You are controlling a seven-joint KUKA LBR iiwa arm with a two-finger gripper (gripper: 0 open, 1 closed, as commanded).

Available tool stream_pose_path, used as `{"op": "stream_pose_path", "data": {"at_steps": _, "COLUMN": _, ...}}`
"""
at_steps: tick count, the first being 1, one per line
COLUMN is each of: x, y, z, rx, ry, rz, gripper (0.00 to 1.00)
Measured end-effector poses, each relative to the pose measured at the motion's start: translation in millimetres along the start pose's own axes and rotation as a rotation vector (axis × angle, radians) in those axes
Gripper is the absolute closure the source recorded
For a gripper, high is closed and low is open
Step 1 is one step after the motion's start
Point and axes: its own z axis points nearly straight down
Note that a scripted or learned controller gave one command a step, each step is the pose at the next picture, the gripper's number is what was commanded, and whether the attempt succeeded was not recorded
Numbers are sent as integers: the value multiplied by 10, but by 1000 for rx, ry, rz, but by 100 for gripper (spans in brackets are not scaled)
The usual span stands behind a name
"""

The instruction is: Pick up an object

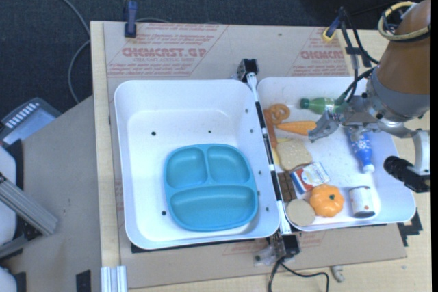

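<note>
Divided plate (209,187) in left bin (137,106), carrot (297,127), bread slice (294,155), pumpkin (326,201) and bottle (316,104) in right bin (404,205), gripper (327,125) beside carrot.

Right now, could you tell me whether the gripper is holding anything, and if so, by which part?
Nothing is visibly held. The gripper hangs over the right bin, its tips beside the carrot.

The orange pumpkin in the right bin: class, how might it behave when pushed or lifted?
The pumpkin looks round, so it may roll if nudged. Its smooth, bulging sides could slip from a narrow grip. The round disc and red packet crowd it, so pushing probably shifts them.
</note>
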Motion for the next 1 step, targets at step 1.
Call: {"op": "stream_pose_path", "data": {"at_steps": 1, "x": -96, "y": 421, "z": 1066, "rx": 3, "ry": 0, "rz": 1, "gripper": 0}}
